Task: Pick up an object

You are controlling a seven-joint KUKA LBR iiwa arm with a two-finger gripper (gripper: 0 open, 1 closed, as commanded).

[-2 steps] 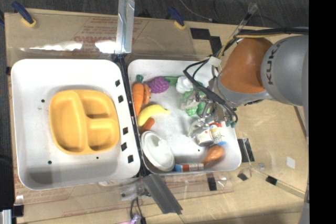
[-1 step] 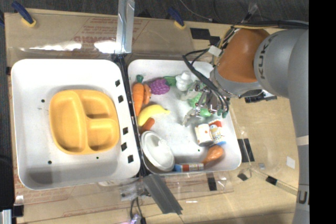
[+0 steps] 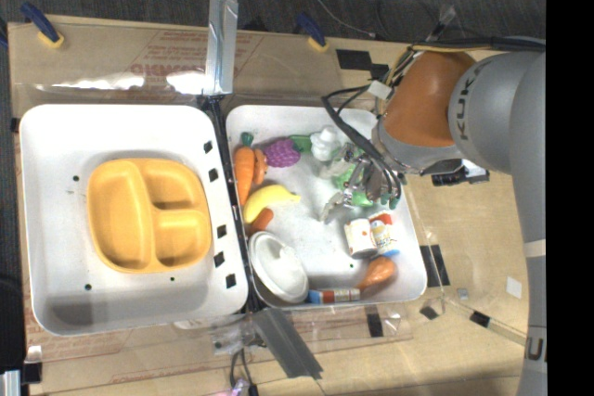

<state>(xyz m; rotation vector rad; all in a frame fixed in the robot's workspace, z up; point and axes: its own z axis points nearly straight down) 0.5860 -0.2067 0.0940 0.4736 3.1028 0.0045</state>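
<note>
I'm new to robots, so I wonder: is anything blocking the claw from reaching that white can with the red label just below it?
Nothing visible does. The gripper hangs just above the white can in the right bin, with bare bin floor between them. The banana and bowl lie off to the side.

The right bin point(image 3: 408, 246) holds two carrots point(image 3: 244, 170), purple grapes point(image 3: 281, 152), a yellow banana point(image 3: 266, 199) lying beside them, a white bowl point(image 3: 278, 266) tilted in the near corner, a small can point(image 3: 368, 236) and a sweet potato point(image 3: 378, 273).
</note>
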